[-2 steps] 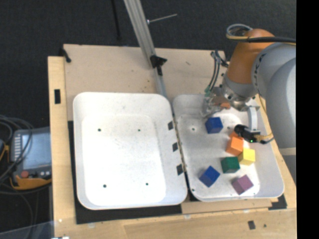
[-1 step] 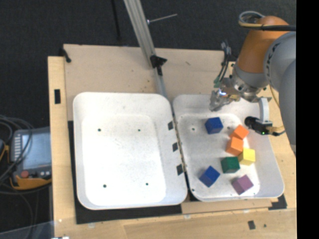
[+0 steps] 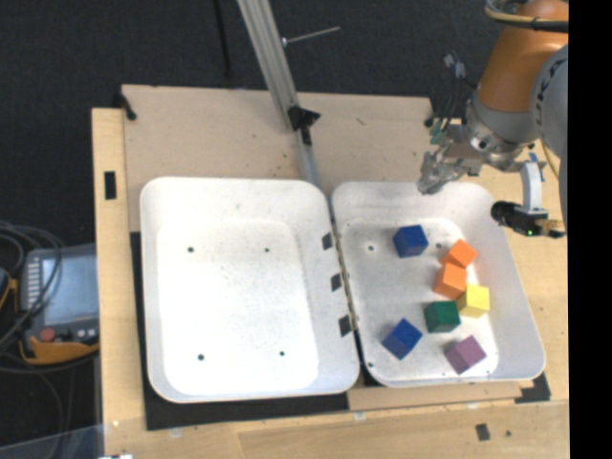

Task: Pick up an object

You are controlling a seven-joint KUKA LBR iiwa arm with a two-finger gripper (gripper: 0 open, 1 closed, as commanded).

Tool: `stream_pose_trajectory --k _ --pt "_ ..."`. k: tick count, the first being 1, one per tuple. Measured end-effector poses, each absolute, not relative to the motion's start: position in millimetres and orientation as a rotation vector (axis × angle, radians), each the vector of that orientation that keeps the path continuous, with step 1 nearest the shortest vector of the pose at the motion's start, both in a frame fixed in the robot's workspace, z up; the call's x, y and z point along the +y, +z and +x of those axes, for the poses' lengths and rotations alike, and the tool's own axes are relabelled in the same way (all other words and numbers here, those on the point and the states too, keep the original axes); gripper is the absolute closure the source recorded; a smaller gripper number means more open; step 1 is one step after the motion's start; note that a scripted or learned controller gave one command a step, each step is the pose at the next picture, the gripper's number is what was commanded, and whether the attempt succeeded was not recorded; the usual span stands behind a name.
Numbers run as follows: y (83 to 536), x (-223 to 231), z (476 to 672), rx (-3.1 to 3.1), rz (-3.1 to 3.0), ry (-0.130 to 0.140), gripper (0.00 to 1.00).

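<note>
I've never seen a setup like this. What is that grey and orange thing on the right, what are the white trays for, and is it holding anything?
You are looking down at a slant from one fixed camera above a workbench. The grey and orange thing is a robot arm reaching in from the right. At its end is the gripper, the part that grasps; it sits over the far edge of the right bin, and I see nothing held in it. Two shallow white bins lie side by side. The left bin shows just a few small dark dots. The right one holds small coloured cubes: a blue cube nearest the gripper, two orange cubes, a yellow cube, a green cube, a second blue cube and a purple cube. The job is to pick one up.
</note>
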State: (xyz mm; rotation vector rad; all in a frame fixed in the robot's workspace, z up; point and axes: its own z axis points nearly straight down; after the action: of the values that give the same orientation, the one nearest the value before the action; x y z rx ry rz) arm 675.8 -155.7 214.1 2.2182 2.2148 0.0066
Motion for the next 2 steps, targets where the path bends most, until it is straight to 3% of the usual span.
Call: stream_pose_trajectory --k 1,2 --pt "232.1 -156.2 676.9 2.222 2.216 0.004 1.0" --pt "223.8 -106.5 659.8 2.227 2.216 -0.001 1.0"
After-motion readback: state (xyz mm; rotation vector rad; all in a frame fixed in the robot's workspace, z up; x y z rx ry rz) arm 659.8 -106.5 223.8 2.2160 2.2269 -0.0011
